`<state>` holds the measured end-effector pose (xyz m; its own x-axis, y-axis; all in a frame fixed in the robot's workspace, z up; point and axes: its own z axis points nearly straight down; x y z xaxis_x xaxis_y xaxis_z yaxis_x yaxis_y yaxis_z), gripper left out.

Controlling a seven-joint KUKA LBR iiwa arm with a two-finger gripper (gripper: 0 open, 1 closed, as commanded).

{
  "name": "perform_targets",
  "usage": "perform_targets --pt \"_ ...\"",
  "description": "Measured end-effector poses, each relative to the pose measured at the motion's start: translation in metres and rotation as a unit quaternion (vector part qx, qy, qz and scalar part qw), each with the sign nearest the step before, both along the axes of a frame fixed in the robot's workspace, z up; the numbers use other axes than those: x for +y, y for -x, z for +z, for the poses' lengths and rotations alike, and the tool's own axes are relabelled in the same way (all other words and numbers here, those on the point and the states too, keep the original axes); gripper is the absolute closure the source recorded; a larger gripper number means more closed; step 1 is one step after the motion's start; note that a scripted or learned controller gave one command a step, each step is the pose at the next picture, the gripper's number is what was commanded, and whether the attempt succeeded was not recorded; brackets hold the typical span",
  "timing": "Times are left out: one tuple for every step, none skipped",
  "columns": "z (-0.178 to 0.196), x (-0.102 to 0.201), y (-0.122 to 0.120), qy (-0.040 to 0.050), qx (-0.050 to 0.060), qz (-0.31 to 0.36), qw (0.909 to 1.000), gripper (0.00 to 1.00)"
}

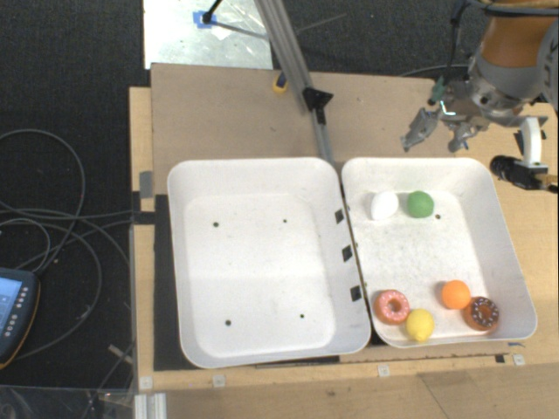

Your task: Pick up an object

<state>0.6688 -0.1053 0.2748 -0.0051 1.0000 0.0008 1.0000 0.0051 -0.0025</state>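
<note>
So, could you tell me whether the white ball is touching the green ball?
Apart. The camera view shows a sliver of bin floor between the white ball and the green ball.

2 shallow bins, left bin point(253, 260) and right bin point(419, 251): white, matt, plastic-looking, faintly speckled floors. Bench top point(227, 112): flat tan board, matt, like fibreboard or card. Contents of right bin: 2 glossy doughnuts, pink-iced point(392, 306) and brown-iced point(481, 313); smooth yellow lemon point(420, 325), orange ball point(455, 294), green ball point(420, 204), white object point(383, 205), all plastic-looking.
</note>
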Motion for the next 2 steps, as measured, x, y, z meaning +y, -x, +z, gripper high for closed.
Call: perform_targets --pt "0.003 0.000 -0.001 0.0008 -0.002 0.001 1.0000 0.00" --pt "-0.040 -0.004 0.004 0.0007 0.000 -0.002 1.0000 0.00"
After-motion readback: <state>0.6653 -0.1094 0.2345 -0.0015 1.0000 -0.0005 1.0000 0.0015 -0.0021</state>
